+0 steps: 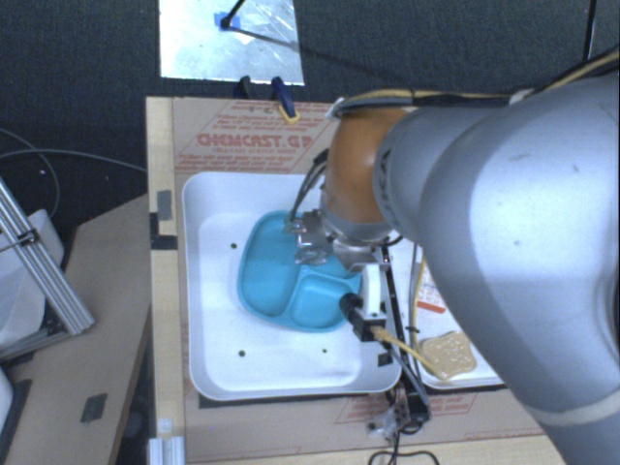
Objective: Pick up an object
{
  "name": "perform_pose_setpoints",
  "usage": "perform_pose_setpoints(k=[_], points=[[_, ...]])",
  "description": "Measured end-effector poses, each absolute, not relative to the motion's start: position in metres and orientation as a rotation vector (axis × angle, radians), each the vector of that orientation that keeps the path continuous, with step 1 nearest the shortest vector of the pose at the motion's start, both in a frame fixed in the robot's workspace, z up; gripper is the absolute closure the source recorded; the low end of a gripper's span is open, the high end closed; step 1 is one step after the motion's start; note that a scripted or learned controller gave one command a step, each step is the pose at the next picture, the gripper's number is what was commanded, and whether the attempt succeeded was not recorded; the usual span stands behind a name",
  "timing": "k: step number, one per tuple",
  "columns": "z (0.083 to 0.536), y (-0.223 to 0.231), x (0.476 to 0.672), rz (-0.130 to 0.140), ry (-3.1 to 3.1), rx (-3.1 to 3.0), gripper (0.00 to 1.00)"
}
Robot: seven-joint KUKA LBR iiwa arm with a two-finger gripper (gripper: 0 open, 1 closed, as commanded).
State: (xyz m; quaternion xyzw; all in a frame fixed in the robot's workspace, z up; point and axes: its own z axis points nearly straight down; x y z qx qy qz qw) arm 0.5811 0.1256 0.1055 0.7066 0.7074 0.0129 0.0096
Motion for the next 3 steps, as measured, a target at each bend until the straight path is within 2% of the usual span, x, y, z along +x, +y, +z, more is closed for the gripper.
perform_pose_setpoints(k=[1, 2, 3], points=[[0.191, 0.094, 0.621, 0.015, 2.212, 2.217, 1.00], [0.175, 0.117, 0.557, -0.004, 2.229, 2.219, 1.00], [0.271, 0.117, 0.499, 0.010, 2.225, 2.215, 1.00]])
